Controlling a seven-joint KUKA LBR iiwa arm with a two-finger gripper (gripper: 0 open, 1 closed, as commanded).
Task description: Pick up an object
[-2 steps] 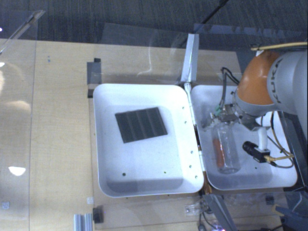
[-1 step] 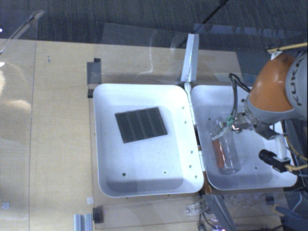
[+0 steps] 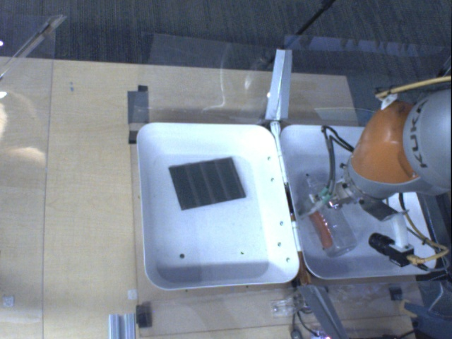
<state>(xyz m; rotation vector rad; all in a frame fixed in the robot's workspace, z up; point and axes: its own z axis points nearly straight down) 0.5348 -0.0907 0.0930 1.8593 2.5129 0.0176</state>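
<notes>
— While the arm (image 3: pixel 402 150) leans in over the right bin (image 3: pixel 311 256), what sits under its wrist?

— A clear, glassy object (image 3: pixel 337 233) with a reddish-brown piece (image 3: pixel 322 229) in or against it, lying on the floor of that bin, on the side nearer the divider (image 3: pixel 277 94) that stands between the two bins. The gripper (image 3: pixel 326 198) is just above it, at the object's upper end.

— Is the object between the fingers?

— I cannot tell. The gripper is small and partly masked by the orange band (image 3: pixel 378 150) and by cables, so whether its fingers are spread or closed is not readable, nor whether they touch the clear object.

— What else is in the right bin?

— A black cylindrical part (image 3: pixel 385 246) attached to a white bracket (image 3: pixel 400 233), farther from the divider than the clear object, near the bin's lower rim. It looks like part of the arm's fittings, but that is uncertain.

— And on the other side of the divider?

— The left bin (image 3: pixel 152 210), with a dark ribbed rectangular pad (image 3: pixel 207 183) lying flat on its floor, turned a little askew, well apart from the divider. A few small dark specks dot the white floor around it.

— What do the bins rest on?

— A light wooden bench (image 3: pixel 78 210), with clear sheeting at its far edge behind the divider.
</notes>
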